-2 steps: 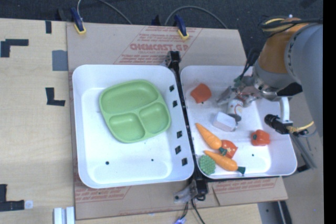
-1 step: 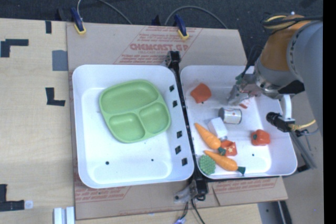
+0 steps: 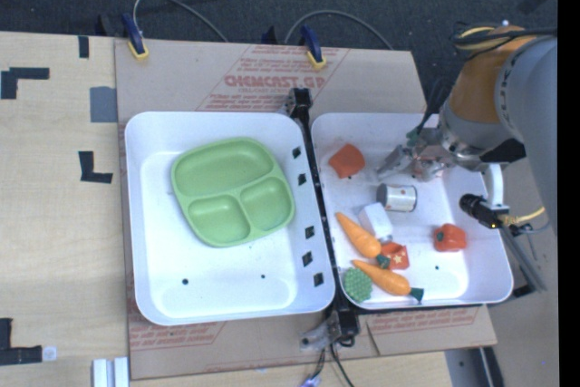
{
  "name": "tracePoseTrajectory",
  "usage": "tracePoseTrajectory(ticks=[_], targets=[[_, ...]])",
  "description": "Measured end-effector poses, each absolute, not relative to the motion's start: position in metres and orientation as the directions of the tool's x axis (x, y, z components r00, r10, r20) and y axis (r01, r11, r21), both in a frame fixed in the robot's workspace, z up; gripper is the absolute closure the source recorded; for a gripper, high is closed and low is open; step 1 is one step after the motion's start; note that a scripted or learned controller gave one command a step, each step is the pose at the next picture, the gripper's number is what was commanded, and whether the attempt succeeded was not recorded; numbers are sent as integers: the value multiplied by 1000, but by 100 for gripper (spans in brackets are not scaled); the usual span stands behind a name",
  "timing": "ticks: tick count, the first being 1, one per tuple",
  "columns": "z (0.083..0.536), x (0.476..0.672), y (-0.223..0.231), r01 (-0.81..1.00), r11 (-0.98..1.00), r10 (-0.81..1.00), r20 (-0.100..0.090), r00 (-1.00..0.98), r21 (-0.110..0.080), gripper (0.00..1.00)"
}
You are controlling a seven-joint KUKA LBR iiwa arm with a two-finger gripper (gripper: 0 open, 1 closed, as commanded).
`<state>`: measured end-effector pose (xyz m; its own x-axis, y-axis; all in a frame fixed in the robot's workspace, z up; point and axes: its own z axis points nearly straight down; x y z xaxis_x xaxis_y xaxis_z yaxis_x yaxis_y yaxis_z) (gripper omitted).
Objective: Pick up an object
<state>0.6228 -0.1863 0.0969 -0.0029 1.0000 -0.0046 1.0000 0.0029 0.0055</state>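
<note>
The tool (image 3: 412,160) is hanging low over the upper part of the right bin (image 3: 489,285), reached in from the right on the grey arm (image 3: 530,95) with its orange band (image 3: 476,91). Its fingers are too blurred against the white floor to judge, so I cannot tell how far apart they are standing, and nothing is visibly sitting between them. Just below the tool a small grey cylinder (image 3: 397,196) is lying on its side, apart from it. To the tool's left an orange lump (image 3: 346,160) is resting near the bin's left wall. Lower down, a white block (image 3: 375,217) is lying beside a carrot (image 3: 359,235), with a red piece (image 3: 395,256) just below. A second carrot (image 3: 388,277) is lying near the front edge, with a green knobbly item (image 3: 357,285) touching its left end. A red, pepper-like thing (image 3: 449,237) is sitting toward the right wall. In the left bin (image 3: 154,285) a green divided plate (image 3: 234,189) is lying flat. Both bins are resting on cardboard (image 3: 263,77) on the worktop (image 3: 54,195).
</note>
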Motion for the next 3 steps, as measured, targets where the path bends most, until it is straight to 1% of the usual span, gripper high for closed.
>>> tracePoseTrajectory(ticks=[1,2,3], targets=[[215,629,-224,1000,1,1000,-3,-1,3,0],[104,635,-128,1000,2,1000,0,-2,7,0],[86,558,-102,1000,0,1000,0,0,2,0]])
